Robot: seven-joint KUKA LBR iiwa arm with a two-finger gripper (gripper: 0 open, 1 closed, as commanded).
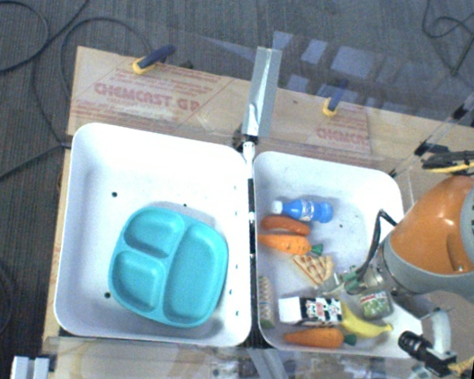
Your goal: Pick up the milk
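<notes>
The milk carton [314, 310] lies on its side, long axis left-right, near the right bin's [363, 182] front wall, just left of the gripper [356, 283], whose grip state cannot be told.

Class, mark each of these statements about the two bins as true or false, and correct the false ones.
1. The blue divided plate lies in the left bin. True.
2. The milk carton lies in the left bin. False: it lies in the right bin.
3. The blue bottle stands upright. False: it lies on its side.
4. A banana lies beside the milk carton. True.
</notes>
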